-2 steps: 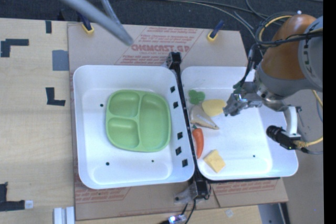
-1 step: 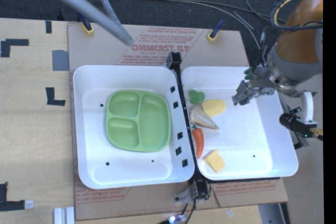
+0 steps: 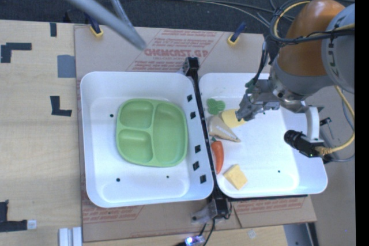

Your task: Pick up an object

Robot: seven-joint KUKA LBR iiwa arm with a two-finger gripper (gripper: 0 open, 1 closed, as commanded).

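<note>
Several small toy foods lie in the right bin, and the one nearest the tool is a pale yellow piece, lying near that bin's left wall, roughly midway along it. The tool's tip sits at the piece's right edge, seemingly touching it; whether the tool is released or clenched, I cannot tell, and nothing shows the piece being grasped. Judged by its look, it is light, stiff plastic with a smooth, rather slippery skin, so a hold across its narrow width should serve best. Its shape is partly hidden, so its long axis is uncertain; it seems to run from lower left to upper right.

Touching it below is a cream cone-shaped piece, its point aimed to the lower right. A green piece sits just above, an orange-red carrot lies lengthwise along the wall below, and a yellow cheese-like block rests nearer the front. The left bin holds a green divided plate. Both bins stand on cardboard over the wooden tabletop.
</note>
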